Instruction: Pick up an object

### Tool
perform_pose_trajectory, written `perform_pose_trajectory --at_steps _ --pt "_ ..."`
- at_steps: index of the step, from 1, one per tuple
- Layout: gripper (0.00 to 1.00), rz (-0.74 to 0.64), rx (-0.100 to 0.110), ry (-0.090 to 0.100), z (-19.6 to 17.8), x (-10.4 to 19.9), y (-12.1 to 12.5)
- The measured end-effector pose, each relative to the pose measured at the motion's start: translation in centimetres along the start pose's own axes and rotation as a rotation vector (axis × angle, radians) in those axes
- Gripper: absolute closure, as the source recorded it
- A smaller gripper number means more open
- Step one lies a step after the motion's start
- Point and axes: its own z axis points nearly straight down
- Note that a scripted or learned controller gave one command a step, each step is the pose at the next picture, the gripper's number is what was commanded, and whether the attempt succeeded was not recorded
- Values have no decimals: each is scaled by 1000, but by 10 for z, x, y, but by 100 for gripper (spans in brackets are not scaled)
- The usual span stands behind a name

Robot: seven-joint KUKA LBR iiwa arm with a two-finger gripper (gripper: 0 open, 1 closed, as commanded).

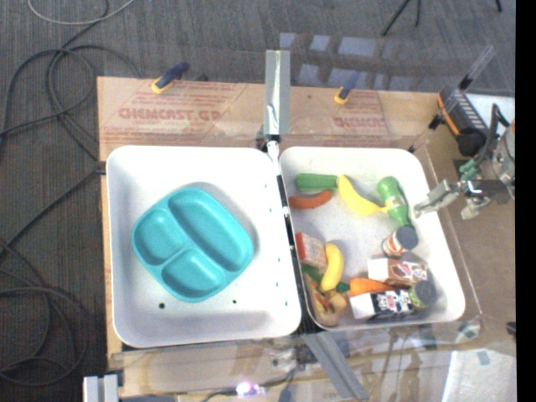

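Toy groceries crowd the right bin [435,182], beside a teal divided plate [194,243] in the left bin [126,308].
Gripper [473,193] sits at the right bin's edge near a green bottle [392,198]; finger state unclear.

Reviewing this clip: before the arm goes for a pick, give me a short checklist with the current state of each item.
1. Targets available: ok. The right bin holds bananas, a green bottle, a carrot and small cartons.
2. Tool position: not ok. It sits at the right bin's right rim, not over any item.
3. Finger opening: cannot tell.
4. Nothing held yet: cannot tell; the tool is too small to read.
5. Isolated target: ok. The upper banana and the bottle lie less crowded than the pile at the bin's lower edge.
6. Left bin: ok. The teal divided tray lies flat inside it.
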Motion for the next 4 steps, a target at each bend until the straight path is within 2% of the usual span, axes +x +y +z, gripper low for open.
perform_pose_trajectory --at_steps 1,2,3,4 --pt "0 31 1 -1 106 -4 44" --pt "100 30 8 1 102 -3 44" --pt "0 30 8 1 102 -3 44" --pt "0 -9 -7 -3 158 30 113"
